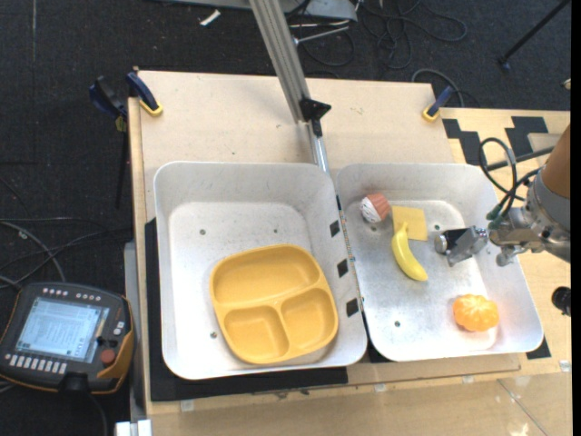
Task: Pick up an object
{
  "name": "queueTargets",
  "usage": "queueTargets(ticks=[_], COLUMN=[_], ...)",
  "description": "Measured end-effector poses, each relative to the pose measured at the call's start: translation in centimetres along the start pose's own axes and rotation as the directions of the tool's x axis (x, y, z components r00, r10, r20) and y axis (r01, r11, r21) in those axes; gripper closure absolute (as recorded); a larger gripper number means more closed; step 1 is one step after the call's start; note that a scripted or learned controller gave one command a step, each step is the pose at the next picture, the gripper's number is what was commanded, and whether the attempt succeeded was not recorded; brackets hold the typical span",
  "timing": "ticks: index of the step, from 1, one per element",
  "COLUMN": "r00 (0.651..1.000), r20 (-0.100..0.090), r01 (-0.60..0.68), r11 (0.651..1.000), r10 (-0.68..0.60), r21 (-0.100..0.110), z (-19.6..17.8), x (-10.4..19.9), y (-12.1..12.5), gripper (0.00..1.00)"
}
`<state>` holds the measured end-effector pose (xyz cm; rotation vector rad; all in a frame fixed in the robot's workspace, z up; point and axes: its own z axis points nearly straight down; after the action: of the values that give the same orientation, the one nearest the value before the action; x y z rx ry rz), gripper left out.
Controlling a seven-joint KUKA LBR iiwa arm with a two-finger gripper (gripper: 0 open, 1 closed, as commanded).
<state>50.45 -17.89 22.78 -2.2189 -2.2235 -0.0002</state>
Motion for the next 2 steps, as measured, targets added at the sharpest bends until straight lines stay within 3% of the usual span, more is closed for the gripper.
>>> queueTargets(ticks=[1,2], r00=[1.0,1.0], r20=[0.0,-0.002], r01=[-0.001,-0.003], r11=[1.0,1.0], r10=[0.001,0.003], r21=[0.0,0.006], z=[0.0,6.3], x=[0.0,0.2], y=[0.0,-0.6], gripper=[0.0,0.0])
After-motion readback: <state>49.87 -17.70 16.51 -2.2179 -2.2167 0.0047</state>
